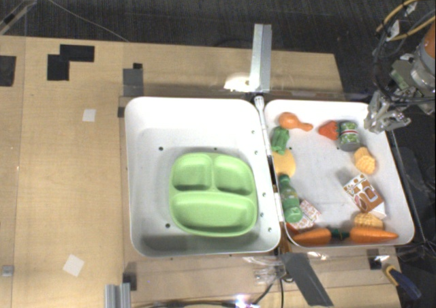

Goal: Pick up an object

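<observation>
The right bin (327, 170) holds several toy foods. Along its far side lie an orange drumstick (294, 121), a red piece (328, 129) and a green can (349, 135). A yellow-orange pastry (365, 160) and a small snack box (363, 192) lie toward the right wall. Two carrots (312, 236) (371, 235) and a corn cob (368, 219) line the near edge. A green pepper (280, 140) and a green bottle (289, 197) lie by the left wall. My gripper (385, 116) hangs over the bin's far right corner, just right of the can.
The left bin (146, 163) holds a green divided plate (213, 194). A metal post (261, 54) stands behind the seam between the bins. Cables (398, 24) loop above the arm at the far right. Bare wooden bench (61, 184) lies to the left.
</observation>
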Motion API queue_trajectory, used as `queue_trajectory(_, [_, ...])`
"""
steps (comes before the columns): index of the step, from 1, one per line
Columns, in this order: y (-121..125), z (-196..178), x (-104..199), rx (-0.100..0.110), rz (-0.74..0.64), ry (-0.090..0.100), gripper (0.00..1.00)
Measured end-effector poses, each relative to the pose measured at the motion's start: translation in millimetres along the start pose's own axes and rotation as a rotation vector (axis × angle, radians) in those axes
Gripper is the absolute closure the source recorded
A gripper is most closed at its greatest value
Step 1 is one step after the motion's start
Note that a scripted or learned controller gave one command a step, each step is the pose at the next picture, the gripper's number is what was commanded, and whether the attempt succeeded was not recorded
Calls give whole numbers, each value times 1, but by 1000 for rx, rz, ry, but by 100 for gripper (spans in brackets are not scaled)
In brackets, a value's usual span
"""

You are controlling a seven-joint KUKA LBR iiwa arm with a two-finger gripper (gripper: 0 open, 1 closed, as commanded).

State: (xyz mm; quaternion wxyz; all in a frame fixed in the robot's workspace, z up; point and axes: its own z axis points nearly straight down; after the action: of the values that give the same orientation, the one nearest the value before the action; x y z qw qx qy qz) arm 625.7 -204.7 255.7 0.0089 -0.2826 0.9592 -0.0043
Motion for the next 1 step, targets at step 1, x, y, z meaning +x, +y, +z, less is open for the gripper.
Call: queue_trajectory(1, [43, 38, -51, -11, 78, 6, 100])
